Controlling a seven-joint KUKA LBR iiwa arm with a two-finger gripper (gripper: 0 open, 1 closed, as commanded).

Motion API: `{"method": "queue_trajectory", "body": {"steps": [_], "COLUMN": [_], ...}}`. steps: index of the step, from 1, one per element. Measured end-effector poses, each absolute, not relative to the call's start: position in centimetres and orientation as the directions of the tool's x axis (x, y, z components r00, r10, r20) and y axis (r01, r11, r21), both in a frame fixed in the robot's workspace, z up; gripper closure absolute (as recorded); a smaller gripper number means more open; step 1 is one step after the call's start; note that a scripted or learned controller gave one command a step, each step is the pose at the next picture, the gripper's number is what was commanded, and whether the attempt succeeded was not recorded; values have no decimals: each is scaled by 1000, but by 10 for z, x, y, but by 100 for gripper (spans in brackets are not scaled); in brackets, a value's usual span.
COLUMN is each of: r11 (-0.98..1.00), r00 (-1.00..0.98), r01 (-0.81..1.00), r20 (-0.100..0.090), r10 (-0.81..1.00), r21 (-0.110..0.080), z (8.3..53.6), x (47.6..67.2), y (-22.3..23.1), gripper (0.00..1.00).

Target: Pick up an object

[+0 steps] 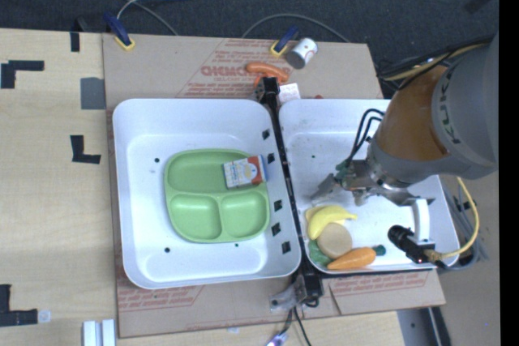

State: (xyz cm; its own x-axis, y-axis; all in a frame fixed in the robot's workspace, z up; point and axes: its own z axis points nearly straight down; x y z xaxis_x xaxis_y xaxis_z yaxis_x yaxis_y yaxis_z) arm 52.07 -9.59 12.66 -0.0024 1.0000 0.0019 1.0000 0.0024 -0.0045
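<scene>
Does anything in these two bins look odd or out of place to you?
Mildly, yes. A small printed packet lies tilted across the rim of the green divided plate in the left bin instead of inside a compartment. In the right bin, the banana, carrot and a round beige item are crowded into one corner.

I count two white bins: a left bin (138, 198) and a right bin (324, 126). In the left one I see one green divided tray (203, 211) with one small carton (243, 172) on it. In the right one I count one yellow banana (327, 217), one tan round piece (334, 239), one orange carrot (353, 258) and one green item (317, 258), mostly hidden.
</scene>
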Motion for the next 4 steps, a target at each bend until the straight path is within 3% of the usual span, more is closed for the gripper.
{"method": "queue_trajectory", "body": {"steps": [1, 2, 3, 4], "r11": [1, 1, 1, 1], "r00": [-1, -1, -1, -1], "r01": [1000, 1000, 1000, 1000], "r20": [1, -2, -2, -2], "r10": [1000, 1000, 1000, 1000], "r21": [2, 8, 5, 6], "z": [86, 87, 86, 86], "x": [511, 493, 540, 504], "y": [-98, -100, -96, -100], "gripper": [0, 0, 0, 0]}}
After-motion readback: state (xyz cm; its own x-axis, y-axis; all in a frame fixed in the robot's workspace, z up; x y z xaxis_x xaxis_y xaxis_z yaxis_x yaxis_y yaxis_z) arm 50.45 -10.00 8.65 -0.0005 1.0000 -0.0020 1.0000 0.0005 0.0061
